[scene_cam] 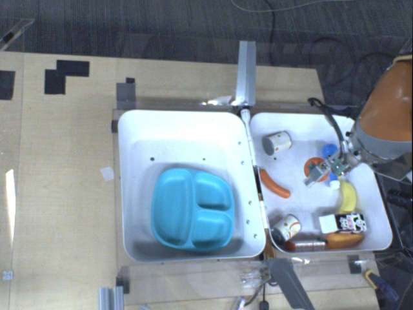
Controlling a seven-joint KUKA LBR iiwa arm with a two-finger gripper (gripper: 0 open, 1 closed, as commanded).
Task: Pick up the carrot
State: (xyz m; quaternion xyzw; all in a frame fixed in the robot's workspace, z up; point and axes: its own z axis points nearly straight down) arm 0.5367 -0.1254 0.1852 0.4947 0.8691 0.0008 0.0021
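Observation:
The carrot (345,239) is a smooth orange piece lying flat against the front wall of the right bin (384,206), near its right corner. My gripper (318,172) hangs lower-left of the grey arm with its orange band (390,112), in the middle of the right bin. It sits over a round orange-red object (313,165), well back and to the left of the carrot. Nothing of the carrot is touched by it.
Around the gripper lie a banana (348,197), a blue piece (330,151), a red-orange sausage-like piece (274,183), a grey cup (277,142), a small can (287,226), a black-and-white box (344,223) and a dark red stick (306,244). The left bin holds a blue divided plate (191,206).

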